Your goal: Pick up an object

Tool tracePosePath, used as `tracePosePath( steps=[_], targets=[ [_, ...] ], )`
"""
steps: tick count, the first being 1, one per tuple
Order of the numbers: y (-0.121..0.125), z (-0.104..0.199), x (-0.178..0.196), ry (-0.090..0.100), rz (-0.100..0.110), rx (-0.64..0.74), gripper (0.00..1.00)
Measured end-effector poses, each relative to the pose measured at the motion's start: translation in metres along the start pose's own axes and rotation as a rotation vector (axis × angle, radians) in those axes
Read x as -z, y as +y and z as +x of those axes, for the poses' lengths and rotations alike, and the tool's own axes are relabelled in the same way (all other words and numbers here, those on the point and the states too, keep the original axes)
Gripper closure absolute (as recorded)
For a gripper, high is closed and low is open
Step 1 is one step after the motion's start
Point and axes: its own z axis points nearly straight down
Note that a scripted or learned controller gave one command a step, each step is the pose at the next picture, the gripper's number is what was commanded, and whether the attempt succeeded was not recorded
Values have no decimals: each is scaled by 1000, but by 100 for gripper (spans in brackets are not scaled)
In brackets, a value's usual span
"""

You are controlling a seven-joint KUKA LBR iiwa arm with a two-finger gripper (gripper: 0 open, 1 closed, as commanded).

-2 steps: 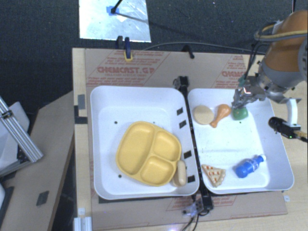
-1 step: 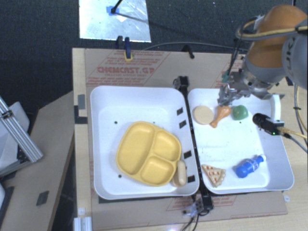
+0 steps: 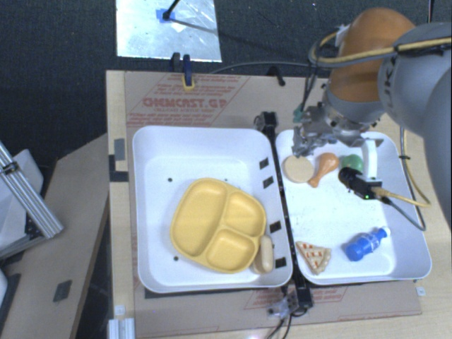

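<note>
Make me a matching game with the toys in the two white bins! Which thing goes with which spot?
Things:
1. yellow tray
2. blue bottle
3. pizza slice
4. drumstick

Spots:
A. right bin, front right
B. right bin, back, just below the robot's hand
C. left bin, middle
D. right bin, front left corner

Pairs: 1-C, 2-A, 3-D, 4-B
</note>
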Motion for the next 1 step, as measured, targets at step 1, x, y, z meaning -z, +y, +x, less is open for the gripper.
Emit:
tracePosePath(
  steps=[1],
  targets=[
    [18, 47, -6, 0, -2, 0, 100]
  ],
)
